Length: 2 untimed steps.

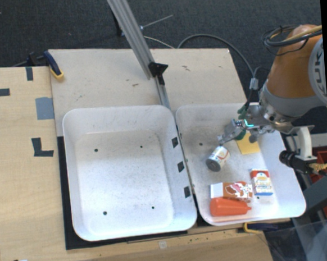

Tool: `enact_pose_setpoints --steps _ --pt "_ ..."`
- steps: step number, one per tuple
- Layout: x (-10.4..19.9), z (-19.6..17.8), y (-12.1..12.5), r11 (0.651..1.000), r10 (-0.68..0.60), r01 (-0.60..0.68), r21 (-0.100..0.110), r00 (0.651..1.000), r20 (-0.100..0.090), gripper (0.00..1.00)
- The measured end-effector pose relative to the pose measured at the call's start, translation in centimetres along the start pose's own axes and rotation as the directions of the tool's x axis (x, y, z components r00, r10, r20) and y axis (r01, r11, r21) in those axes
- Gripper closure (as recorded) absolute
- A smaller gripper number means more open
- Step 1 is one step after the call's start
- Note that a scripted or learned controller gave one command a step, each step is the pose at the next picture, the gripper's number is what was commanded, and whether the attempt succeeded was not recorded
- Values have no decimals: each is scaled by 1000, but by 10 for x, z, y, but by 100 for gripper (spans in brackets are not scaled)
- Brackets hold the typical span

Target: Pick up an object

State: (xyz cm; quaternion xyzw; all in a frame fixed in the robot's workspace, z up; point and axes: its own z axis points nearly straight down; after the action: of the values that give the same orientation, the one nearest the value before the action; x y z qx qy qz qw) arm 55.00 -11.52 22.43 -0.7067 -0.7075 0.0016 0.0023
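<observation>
Overhead view of the tabletop, with two white bins side by side. I have the arm reaching in from the right, its gripper low over the right bin, at the bin's upper middle. From this angle I cannot tell how the jaws stand, and nothing shows between them, so I count nothing as held.

Candidate objects all lie in the right bin. A small grey-and-white can lies tipped on its side just below and left of the gripper — the nearest target. A yellow flat piece sits just beside the gripper, partly under it. Nearer the front edge lie an orange block, a printed snack packet touching it, and a small carton just to the right.

Risks, as I judge them: the can, lying on its curved side, may roll away if touched off-centre. The flat yellow piece offers little to pinch and could be scraped rather than lifted. A descent between can and yellow piece may close on neither — an empty lift. The front cluster is packed, so a grasp there could nudge a neighbour or catch two things.
</observation>
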Motion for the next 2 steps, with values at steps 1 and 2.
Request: enact_pose_setpoints --steps 1,2 --pt "0 -2 1 1000 -1 1 -4 1000 1 0" --pt "1 61 -6 1000 0 0 2 1000 0 0"
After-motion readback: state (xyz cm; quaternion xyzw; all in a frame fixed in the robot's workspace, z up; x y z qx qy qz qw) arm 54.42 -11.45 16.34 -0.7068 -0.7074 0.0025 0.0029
